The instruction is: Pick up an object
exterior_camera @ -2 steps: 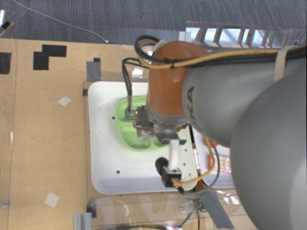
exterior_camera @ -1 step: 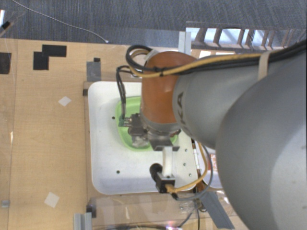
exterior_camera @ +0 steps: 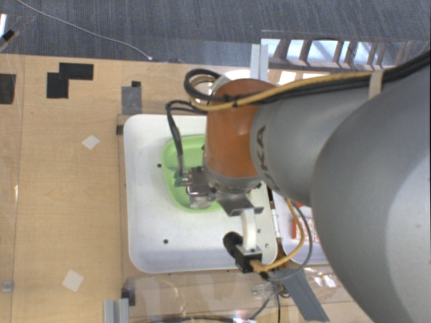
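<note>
- Nearest you, the big grey arm link [exterior_camera: 363,173] fills the 3 o'clock side of the camera view, with yellow and black cables [exterior_camera: 316,81] running along its top edge.
- Next comes the orange band above the wrist [exterior_camera: 232,136], standing over the middle of the shallow white plastic bin [exterior_camera: 145,200] on the pale wooden desk [exterior_camera: 60,200].
- Below that band sits the metal wrist hardware, and the jaws [exterior_camera: 196,195] point down from it; you cannot tell whether they are spread or pressed together, since the wrist hides them.
- The task's thing looks to be the lime-green rounded plastic object [exterior_camera: 176,173], lying on the bin floor at the wrist's 9 o'clock side and running partly under it.
- Judge its long axis as roughly 12 to 6 o'clock, though its 3 o'clock half is hidden.
- Nothing green shows between the jaws, so treat the pick as not yet proven.
- A white bracket with a black fitting [exterior_camera: 252,244] hangs toward 6 o'clock.
- Farthest off, black square markers [exterior_camera: 67,78] sit on the desk at 10 o'clock, before dark grey carpet [exterior_camera: 135,9].
</note>
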You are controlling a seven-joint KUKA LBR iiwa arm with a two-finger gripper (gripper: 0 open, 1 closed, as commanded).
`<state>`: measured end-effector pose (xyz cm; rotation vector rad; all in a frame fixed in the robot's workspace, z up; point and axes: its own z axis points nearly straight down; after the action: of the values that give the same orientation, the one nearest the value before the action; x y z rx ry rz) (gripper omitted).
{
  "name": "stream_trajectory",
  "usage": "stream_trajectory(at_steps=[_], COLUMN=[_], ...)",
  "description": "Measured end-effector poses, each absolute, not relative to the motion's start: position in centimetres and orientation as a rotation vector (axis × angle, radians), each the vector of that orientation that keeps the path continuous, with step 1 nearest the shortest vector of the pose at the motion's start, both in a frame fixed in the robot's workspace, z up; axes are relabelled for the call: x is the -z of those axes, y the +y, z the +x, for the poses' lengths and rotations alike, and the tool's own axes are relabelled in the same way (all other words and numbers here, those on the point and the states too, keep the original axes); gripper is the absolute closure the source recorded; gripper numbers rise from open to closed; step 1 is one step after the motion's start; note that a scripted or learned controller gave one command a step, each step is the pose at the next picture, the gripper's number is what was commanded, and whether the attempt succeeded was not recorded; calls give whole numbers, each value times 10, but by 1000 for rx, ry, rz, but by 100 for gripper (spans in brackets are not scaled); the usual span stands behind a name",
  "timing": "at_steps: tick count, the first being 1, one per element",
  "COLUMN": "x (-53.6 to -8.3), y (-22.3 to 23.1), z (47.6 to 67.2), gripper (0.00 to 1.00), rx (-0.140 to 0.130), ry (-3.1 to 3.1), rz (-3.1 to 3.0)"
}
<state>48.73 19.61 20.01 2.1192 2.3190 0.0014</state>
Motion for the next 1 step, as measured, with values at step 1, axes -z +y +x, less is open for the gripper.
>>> stream_trajectory(at_steps=[1], x=[-192], y=[225], z=[492], gripper=[100], rx=[-1], ry=[1901], rz=[2501])
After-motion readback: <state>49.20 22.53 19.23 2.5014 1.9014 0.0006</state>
